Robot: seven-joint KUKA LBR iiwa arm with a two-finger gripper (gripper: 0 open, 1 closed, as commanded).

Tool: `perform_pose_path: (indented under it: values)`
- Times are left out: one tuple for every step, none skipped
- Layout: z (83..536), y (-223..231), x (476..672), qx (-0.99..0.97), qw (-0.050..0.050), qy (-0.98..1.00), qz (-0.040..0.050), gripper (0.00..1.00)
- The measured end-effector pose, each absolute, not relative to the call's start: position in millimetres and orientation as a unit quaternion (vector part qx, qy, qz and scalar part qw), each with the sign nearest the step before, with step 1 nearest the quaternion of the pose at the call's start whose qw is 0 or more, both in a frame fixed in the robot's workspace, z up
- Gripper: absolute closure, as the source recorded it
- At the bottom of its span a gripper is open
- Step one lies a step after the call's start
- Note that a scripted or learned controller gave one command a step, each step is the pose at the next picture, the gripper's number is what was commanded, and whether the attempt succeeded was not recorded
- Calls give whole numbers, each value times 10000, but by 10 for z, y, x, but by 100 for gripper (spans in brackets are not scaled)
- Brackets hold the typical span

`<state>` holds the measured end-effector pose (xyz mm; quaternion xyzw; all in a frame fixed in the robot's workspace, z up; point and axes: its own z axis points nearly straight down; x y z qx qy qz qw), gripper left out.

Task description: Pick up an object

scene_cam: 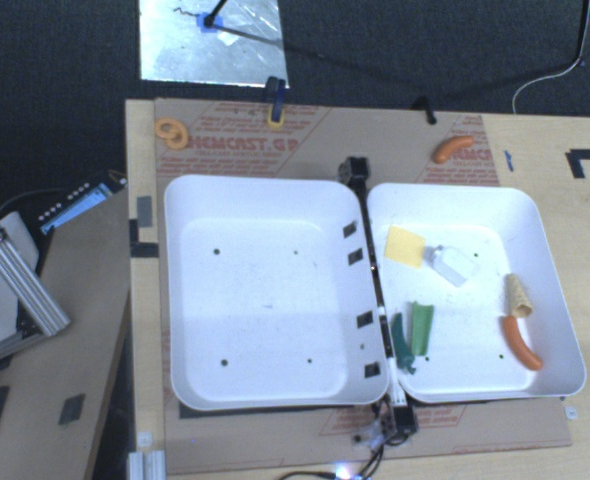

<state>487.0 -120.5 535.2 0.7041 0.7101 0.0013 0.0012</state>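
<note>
The right bin (535, 218) holds a flat yellow square (406, 246), a small white block (450, 265) beside it, a green strip-like piece (412, 332) near the bin's front left, a tan cylinder (517, 293) and an orange sausage-shaped piece (521, 341) along its right side. All lie loose on the bin floor.
The left bin (190, 208) sits beside the right one, joined by a black hinge strip (365, 268). On the board behind the bins lie a tan ring (172, 132), a blue-yellow clamp (275, 103) and an orange sausage (453, 149). A shiny metal sheet (213, 26) lies further back.
</note>
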Motion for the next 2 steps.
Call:
perform_pose_path:
  values:
    - [5351, -2115, 4854, 7096, 27, 7046, -2, 100]
    - [5352, -1731, 4867, 7050, 13, 7093, 9, 100]
